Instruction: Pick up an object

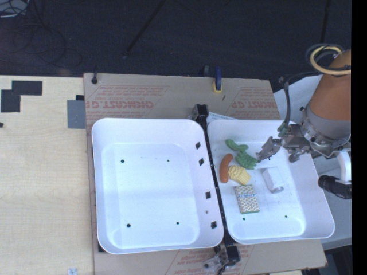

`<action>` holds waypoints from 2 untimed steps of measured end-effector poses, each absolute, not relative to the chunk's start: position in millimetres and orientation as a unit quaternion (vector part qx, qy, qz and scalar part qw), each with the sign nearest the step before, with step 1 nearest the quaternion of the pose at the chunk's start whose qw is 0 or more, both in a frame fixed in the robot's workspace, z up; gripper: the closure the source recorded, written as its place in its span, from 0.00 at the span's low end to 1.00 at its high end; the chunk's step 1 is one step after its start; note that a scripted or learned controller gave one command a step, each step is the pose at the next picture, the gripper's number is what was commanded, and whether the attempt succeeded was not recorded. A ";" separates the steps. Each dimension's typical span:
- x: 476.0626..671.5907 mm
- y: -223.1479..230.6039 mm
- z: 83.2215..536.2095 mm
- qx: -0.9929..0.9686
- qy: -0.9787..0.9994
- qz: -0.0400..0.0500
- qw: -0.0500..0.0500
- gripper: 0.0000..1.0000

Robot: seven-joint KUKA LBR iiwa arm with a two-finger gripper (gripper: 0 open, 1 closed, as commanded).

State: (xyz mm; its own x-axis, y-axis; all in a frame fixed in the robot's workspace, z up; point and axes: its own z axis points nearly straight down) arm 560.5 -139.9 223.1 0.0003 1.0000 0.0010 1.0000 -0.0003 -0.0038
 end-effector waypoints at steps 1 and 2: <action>647.1 -146.3 183.4 -0.705 -0.709 -0.001 -0.002 0.00; 620.5 -87.9 85.2 -0.706 -0.709 0.001 -0.001 0.00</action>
